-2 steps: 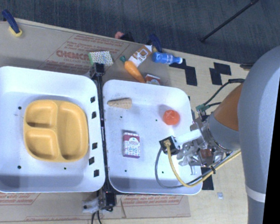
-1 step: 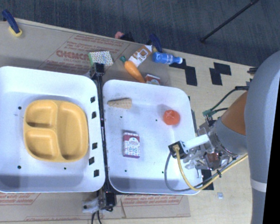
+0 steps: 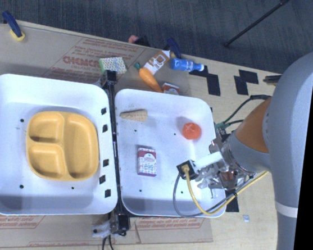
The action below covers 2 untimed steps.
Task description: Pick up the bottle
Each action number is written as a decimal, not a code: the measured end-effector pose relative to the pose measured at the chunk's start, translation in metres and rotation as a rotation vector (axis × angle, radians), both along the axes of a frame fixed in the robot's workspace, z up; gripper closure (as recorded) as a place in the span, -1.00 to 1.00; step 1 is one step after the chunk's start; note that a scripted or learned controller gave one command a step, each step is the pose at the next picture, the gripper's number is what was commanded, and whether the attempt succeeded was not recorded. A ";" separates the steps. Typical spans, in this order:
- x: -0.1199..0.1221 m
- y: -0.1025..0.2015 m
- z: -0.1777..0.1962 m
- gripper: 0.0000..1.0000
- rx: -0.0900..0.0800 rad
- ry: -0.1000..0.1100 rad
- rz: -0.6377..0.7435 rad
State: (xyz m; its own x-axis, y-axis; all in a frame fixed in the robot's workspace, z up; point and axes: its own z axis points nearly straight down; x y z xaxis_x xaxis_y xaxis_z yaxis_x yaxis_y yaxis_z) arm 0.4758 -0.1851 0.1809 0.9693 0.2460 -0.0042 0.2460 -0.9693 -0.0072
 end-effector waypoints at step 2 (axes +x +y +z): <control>0.000 0.021 -0.005 1.00 -0.001 -0.001 -0.021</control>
State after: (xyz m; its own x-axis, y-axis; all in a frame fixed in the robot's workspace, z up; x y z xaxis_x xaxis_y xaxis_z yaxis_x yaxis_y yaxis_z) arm 0.4759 -0.1638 0.1763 0.9742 0.2257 -0.0037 0.2257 -0.9742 -0.0059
